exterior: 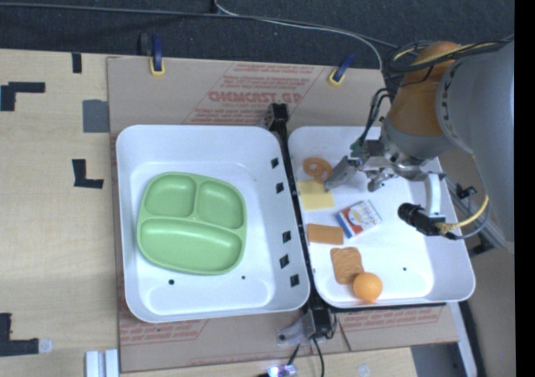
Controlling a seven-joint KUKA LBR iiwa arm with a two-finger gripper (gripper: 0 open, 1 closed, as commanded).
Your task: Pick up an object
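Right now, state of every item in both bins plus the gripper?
Green divided plastic plate: flat in the left white bin, compartments bare.
Tan ring pretzel: flat in the right white bin, next to the gripper.
Pale yellow square slice: flat.
Small red, white and blue packet: lying loose.
Brown rectangular wafer: flat.
Brown square cracker: flat, touching the orange ball.
Orange ball: resting by the near wall.
Gripper: low over the right bin, holding nothing visible.

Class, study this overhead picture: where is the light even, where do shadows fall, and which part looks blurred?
Camera view: even, soft light on both bins; faint shadow beneath the green tray and beside the orange ball; the right bin's white floor looks slightly washed out; the arm's grey body is soft and blurred; the food items stay fairly sharp.
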